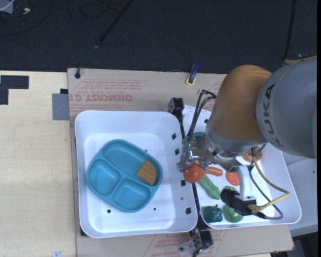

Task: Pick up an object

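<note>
The arm point(267, 111) reaches from the right over the right bin point(291, 197). Its jaws point(190, 158) are low at this bin's left edge, just above a red tomato toy point(193, 173). I cannot tell if the jaws are open or closed.

Beside the tomato lies a green pepper toy point(209, 187); its long axis goes diagonally, pointing to the lower right. An orange carrot toy point(214, 171) lies almost horizontal, touching the tomato.

In the left bin point(96, 127) is a blue divided plate point(123, 174) with a brown waffle toy point(147, 172) on it.
</note>
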You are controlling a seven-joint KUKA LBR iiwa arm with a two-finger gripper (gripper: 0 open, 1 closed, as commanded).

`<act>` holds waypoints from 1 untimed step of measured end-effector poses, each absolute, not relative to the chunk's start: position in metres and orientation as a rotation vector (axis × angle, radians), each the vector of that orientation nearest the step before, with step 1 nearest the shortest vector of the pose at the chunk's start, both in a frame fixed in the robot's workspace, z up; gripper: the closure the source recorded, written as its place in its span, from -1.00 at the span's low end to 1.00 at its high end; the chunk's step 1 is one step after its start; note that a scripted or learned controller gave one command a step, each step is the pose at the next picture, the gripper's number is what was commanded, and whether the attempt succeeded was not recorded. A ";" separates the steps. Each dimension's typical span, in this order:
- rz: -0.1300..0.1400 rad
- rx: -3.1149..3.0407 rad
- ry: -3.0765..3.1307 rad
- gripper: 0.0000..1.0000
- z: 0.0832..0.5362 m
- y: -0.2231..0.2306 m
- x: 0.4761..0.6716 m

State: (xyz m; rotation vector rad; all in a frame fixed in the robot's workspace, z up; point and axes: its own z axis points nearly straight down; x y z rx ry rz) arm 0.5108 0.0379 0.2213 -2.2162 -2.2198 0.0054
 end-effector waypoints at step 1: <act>0.002 -2.218 -2.222 1.00 0.237 0.047 0.518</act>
